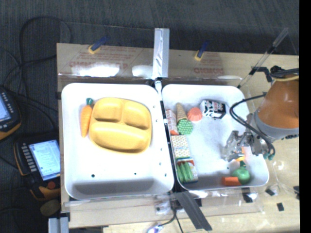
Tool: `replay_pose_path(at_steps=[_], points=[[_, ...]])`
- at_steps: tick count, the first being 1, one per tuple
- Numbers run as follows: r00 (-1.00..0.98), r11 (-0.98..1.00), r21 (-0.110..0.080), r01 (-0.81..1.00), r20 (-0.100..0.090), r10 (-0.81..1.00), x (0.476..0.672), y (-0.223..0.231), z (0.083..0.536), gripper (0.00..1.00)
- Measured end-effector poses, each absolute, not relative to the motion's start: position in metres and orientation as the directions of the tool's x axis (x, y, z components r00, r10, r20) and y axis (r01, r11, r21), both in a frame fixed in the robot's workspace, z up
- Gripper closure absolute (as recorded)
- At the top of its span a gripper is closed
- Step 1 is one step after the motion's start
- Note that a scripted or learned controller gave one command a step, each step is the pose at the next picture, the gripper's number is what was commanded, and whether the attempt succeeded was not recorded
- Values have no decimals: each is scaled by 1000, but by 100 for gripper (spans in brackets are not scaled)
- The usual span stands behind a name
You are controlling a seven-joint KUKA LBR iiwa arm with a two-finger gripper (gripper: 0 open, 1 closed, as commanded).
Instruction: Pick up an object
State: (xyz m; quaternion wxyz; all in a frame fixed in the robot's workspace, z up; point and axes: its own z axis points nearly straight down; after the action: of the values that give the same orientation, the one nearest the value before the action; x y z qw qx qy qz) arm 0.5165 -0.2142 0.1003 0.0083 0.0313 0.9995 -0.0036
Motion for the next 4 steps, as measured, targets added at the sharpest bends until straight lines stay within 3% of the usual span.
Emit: replay_pose_path(at_steps=[1,2,3,4], points=[[-999,999,-3,37,-5,37,545,-223,91,100],[-999,999,-6,37,-13,37,546,-223,90,0],[-999,999,-8,36,-14,36,547,-223,101,100],[-999,999,-8,36,-14,36,547,-223,100,0]])
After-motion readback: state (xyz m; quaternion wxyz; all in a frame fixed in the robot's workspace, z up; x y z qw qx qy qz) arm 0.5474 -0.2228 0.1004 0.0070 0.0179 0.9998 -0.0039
